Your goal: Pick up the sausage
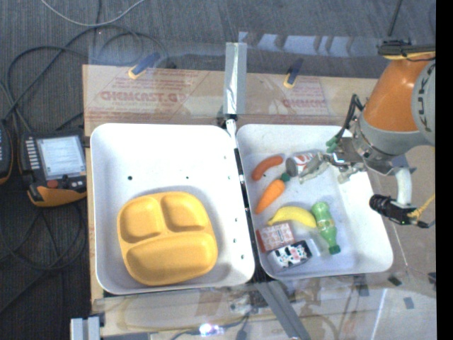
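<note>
The jaws (320, 167) of the grey-and-orange arm (396, 112) are being held low over the right bin (368, 257), close against a small red-and-white can (300, 163) that is lying just ahead of them. Whether the jaws are spread or pressed together cannot be told at this slant, and nothing is being seen pinched between them. The sausage (267, 166) is lying free on the bin floor, just past the can on its far side from the jaws, with a carrot (270, 193) angled beside it. A banana (294, 216) and a green bottle (325, 225) are resting to one side of the jaws, nearer the bin's front. The approach is judged to be under way, the grasp not yet made. Next, the jaws are being called on to clear the can, centre over the sausage and descend across its narrow width.
</note>
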`<move>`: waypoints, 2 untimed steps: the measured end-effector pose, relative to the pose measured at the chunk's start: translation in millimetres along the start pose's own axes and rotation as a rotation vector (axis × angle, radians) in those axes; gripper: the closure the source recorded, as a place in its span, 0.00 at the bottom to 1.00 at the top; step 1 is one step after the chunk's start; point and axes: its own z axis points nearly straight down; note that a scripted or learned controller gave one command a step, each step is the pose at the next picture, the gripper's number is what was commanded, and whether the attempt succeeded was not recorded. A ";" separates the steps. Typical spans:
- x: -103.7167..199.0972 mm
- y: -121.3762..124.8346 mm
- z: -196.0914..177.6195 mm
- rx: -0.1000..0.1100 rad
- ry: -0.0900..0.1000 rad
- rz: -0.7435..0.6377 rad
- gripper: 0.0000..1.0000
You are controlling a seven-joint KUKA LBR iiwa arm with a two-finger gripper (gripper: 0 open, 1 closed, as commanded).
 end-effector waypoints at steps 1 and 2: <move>24.7 24.0 6.7 0.000 0.000 -0.006 0.00; 46.3 94.5 53.5 -0.024 -0.009 -0.050 0.00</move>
